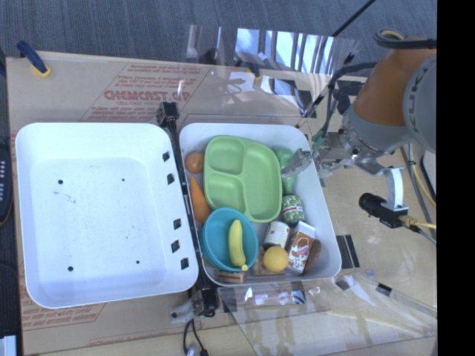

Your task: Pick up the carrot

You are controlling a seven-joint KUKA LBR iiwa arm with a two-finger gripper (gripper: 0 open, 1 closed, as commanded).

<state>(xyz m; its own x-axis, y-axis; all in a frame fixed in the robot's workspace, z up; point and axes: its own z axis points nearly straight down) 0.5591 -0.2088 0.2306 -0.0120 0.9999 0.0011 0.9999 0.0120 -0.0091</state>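
Bench under a slanted overhead camera: brown cardboard sheet, clear plastic guards, and two shallow white bins side by side. The left bin (104, 210) carries nothing I need; the right bin (315, 191) is crowded.

Contents of the right bin: a green divided plate (241, 176) across the upper middle; a blue bowl (223, 239) below it with a banana (236, 243) standing in it; a lemon (274, 259), a small can (276, 233) and a carton (300, 249) along the lower wall.

The carrot (197, 201) lies against the right bin's left wall, wedged between that wall and the plate's left edge, with the bowl's rim touching or overlapping its lower end. Its long axis runs roughly up and down the picture, parallel to the wall. A round orange fruit (194, 162) sits just above its upper end.

My claw (303, 159) hangs over the right bin's upper right part, at the plate's right edge. Whether it is spread or pressed together I cannot tell; it pinches nothing that I can see.

Key relation: the carrot lies left of my claw and a little lower in the picture, across the full width of the plate. I judge that I must cross the plate, then set my fingers across the carrot's short axis, where wall and plate leave little room.
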